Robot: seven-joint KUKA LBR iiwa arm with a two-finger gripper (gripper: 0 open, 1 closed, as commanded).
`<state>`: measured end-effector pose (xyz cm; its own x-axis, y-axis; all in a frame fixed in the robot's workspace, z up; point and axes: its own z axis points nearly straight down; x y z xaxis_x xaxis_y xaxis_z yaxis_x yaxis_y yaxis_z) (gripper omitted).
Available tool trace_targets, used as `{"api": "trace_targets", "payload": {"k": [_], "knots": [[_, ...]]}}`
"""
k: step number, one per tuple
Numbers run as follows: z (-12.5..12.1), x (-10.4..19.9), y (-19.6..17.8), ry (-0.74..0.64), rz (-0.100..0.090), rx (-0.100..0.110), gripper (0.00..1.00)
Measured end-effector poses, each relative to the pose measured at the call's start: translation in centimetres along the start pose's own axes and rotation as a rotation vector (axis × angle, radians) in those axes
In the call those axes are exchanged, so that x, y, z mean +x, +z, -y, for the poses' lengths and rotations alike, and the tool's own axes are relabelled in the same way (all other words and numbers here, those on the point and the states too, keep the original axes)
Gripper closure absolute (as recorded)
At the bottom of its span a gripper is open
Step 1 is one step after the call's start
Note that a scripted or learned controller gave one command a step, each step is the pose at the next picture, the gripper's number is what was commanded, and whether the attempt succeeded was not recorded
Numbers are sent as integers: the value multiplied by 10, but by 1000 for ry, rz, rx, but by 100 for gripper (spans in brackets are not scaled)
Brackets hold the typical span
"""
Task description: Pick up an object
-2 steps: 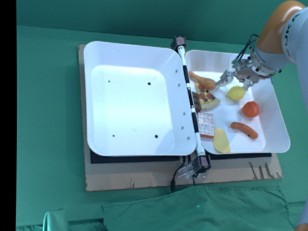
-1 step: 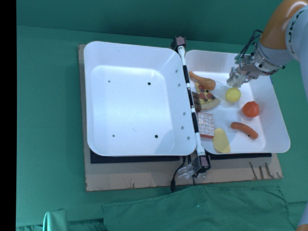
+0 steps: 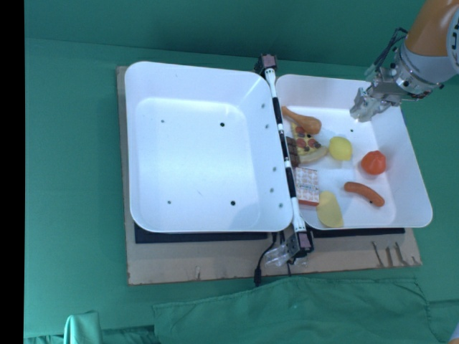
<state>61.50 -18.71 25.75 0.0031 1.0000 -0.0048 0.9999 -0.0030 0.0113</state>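
My gripper (image 3: 364,110) hangs over the far right part of the right bin (image 3: 412,170), with nothing visible between its fingers. Below it in that bin lie a yellow lemon (image 3: 340,148), a red tomato (image 3: 373,163), a red sausage (image 3: 363,193), an orange carrot-like piece (image 3: 302,122), a pizza slice (image 3: 307,148), a pink patterned packet (image 3: 307,185) and a pale yellow pear-shaped piece (image 3: 330,210). The gripper is above and apart from all of them, nearest the lemon and tomato.
The left bin (image 3: 143,92) sits beside the right one, split by a black and white divider bar (image 3: 281,145). Both rest on a cardboard sheet (image 3: 215,267) on green cloth. A cable clamp (image 3: 290,248) sits at the divider's near end.
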Motion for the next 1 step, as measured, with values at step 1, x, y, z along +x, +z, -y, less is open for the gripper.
{"api": "trace_targets", "payload": {"k": [1], "knots": [[-5, 6, -64, -1, 0, -1, 100]]}}
